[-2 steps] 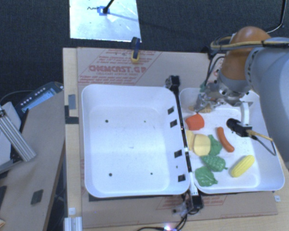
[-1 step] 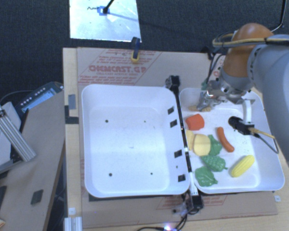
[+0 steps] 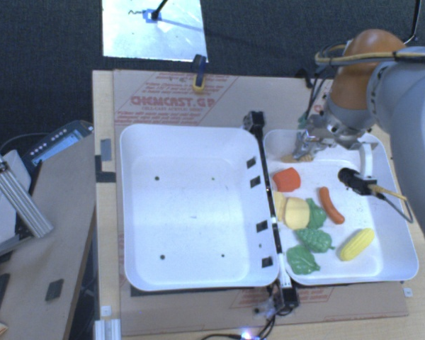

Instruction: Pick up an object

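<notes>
My gripper (image 3: 307,147) hangs low over the back left corner of the right bin (image 3: 400,261), just behind an orange-red toy vegetable (image 3: 287,179). Further forward in that bin lie a yellow piece (image 3: 295,212), a small red sausage-shaped piece (image 3: 331,205), a yellow corn cob (image 3: 356,244) and three green leafy pieces (image 3: 314,239). The gripper is apart from all of them, and the orange-red vegetable is the closest. A small pale patch shows right under the gripper, and I cannot make out what it is.
The left bin (image 3: 191,204) adjoins the right one along a rim with black clips (image 3: 258,183). Both stand on a cardboard sheet (image 3: 173,98). A shiny metal plate (image 3: 152,20) lies behind the bench, and a grey device (image 3: 57,142) sits at the left.
</notes>
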`<state>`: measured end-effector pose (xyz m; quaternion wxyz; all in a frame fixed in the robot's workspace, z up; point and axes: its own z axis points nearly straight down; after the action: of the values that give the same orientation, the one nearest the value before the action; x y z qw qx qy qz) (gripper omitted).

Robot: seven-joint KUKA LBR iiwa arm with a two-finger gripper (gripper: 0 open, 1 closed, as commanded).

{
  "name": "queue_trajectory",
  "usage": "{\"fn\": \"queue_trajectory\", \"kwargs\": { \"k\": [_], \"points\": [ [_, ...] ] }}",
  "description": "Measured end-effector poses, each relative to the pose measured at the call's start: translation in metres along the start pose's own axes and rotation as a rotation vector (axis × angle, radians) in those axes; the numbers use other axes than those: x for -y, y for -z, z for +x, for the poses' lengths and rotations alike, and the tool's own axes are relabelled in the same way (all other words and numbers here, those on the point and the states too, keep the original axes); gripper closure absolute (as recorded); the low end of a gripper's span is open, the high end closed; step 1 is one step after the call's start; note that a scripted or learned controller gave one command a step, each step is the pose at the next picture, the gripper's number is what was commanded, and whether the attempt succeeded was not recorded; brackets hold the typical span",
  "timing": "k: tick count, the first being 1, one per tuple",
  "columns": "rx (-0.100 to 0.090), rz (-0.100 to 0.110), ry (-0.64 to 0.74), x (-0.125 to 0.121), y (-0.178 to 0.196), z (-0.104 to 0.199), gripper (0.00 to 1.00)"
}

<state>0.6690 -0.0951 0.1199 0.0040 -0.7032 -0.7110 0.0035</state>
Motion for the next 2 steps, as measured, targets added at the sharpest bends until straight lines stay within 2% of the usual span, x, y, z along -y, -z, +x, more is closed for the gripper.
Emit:
{"fn": "queue_trajectory", "kwargs": {
  "k": [1,2],
  "points": [
    [0.001,-0.013,-0.010,0.0253,0.0104,-0.0036,1.00],
    [0.002,-0.014,-0.009,0.0245,0.0096,-0.0035,0.00]
  ]
}}
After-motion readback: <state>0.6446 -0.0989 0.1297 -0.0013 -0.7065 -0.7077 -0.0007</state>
